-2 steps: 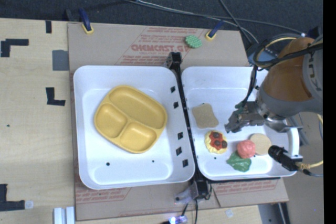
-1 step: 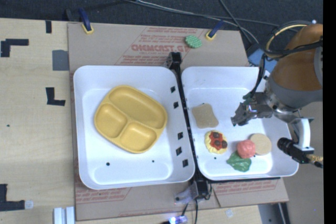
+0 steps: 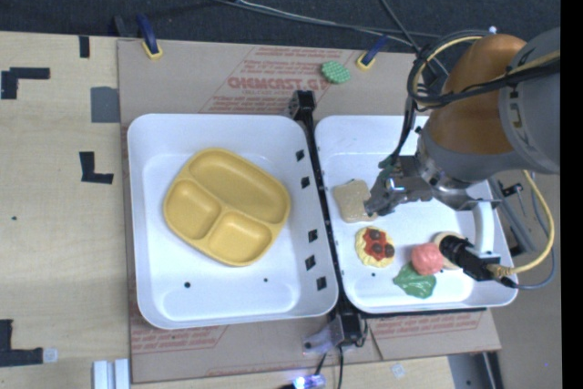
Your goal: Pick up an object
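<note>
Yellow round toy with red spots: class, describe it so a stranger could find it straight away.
Look in the right-hand white bin, near its front left. The yellow round toy lies there, just below a flat beige slice and left of a pink lump on a green leaf. No other toy has red spots.

The right bin is crowded low down: a tan slab, a small pizza, a pink lump and a green leaf lie close together. Its upper left floor is bare. A yellow tray fills the middle of the left bin.
</note>
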`<state>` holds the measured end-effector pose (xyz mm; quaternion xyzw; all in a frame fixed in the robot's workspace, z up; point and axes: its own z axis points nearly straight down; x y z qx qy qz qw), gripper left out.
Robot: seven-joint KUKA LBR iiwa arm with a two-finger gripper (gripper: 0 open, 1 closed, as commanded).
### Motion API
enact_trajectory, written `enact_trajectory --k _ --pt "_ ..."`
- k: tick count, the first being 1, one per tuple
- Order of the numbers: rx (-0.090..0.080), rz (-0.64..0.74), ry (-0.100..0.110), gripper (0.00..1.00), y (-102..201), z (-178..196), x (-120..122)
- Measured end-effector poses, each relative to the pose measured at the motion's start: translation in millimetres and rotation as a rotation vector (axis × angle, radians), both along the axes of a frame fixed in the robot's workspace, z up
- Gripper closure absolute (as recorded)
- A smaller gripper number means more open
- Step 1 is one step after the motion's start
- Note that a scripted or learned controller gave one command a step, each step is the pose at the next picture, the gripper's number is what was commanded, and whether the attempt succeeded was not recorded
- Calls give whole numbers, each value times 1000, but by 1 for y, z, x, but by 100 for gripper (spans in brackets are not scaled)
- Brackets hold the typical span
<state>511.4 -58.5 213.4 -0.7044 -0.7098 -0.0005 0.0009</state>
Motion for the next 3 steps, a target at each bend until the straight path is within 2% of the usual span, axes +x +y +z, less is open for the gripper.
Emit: enact_trajectory --k 2,3 --pt "-1 0 0 100 105 -11 37" --pt "-1 -2 0 100 148 2 48"
